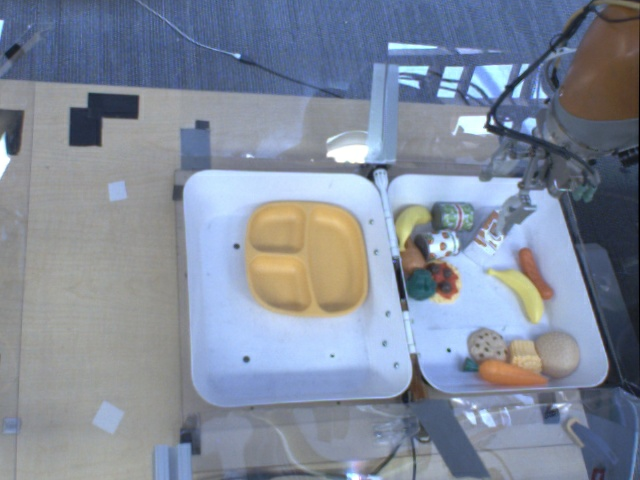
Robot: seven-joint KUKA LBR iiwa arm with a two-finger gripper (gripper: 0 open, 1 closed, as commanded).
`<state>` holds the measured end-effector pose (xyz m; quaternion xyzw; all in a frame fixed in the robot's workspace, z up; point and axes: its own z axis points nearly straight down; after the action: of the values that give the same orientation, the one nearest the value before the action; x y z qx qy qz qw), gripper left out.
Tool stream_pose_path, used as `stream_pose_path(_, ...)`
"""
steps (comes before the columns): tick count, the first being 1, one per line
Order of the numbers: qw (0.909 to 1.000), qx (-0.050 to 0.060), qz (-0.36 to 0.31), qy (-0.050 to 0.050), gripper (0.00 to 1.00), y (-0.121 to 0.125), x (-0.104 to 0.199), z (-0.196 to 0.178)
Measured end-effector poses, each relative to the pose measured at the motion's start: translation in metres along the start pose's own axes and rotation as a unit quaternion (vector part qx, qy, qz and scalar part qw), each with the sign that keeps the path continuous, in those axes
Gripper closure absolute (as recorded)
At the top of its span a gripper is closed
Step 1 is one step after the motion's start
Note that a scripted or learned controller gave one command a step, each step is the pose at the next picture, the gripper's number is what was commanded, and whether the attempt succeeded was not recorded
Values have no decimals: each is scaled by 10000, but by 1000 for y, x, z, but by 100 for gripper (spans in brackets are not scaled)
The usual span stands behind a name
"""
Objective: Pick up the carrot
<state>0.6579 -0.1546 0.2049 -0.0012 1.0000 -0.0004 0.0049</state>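
My gripper hangs over the right bin's far side; jaw state I cannot tell. The carrot lies at the near rim: light, stiff, slick; grasp mid-body, across its width

Both bins are white, and the left one holds a yellow-orange tray. In the right bin lie an orange carrot with a green tip, two yellow bananas, a red-orange sausage, a green can, a tan bun and a brown speckled cookie. The arm is grey with an orange band, the bench pale wood with black marks.
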Motion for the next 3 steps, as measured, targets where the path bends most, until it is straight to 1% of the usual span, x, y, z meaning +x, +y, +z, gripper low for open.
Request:
stream_pose_path(1,9980,11,-634,-1,0,-54,32,-15)
stream_pose_path(2,9994,10,-337,-35,0,-49,-11,-64)
stream_pose_path(3,9957,-1,924,23,0,-50,56,15)
